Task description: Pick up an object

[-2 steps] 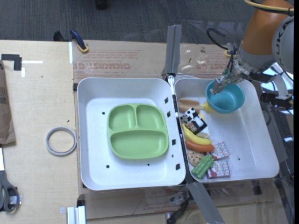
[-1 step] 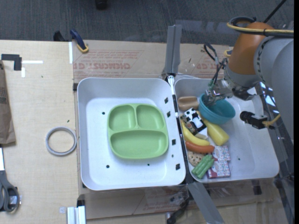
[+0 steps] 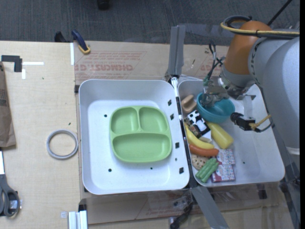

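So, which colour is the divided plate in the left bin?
Light green; the divided plate shows plainly in the camera view, inside the white left bin.

We take this for a robotics lab: a plywood bench (image 3: 38,104) on grey carpet (image 3: 143,8), two white bins (image 3: 88,128) holding toy food (image 3: 202,147) and a green divided plate (image 3: 140,133), tape roll (image 3: 62,143), clamp (image 3: 81,42).

The pale wooden desk (image 3: 38,109) bears two white bins (image 3: 90,142) side by side. A tape ring (image 3: 62,143) lies left of them. Brown cardboard (image 3: 119,63) lies behind.
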Motion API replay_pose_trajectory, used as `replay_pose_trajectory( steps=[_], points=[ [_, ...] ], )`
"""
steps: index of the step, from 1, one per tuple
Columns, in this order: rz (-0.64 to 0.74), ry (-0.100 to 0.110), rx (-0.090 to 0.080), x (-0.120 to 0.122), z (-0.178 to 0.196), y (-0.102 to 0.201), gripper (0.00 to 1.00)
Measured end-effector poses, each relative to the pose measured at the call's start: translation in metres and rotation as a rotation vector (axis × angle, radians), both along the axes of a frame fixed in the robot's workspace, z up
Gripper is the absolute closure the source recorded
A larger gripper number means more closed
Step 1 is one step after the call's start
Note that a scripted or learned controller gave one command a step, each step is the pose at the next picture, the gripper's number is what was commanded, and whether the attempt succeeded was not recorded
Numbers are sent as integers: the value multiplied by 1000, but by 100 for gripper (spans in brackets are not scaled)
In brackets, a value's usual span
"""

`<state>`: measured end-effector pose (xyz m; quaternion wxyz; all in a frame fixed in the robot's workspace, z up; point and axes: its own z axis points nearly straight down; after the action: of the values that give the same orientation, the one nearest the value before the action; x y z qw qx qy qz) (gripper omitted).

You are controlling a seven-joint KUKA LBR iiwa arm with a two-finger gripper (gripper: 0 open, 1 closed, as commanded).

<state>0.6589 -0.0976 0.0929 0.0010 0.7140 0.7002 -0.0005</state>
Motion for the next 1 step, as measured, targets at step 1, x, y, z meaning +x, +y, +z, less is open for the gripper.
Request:
replay_pose_trajectory(
  steps=[1],
  points=[
    [0, 7, 2, -1, 3, 0, 0]
  ],
)
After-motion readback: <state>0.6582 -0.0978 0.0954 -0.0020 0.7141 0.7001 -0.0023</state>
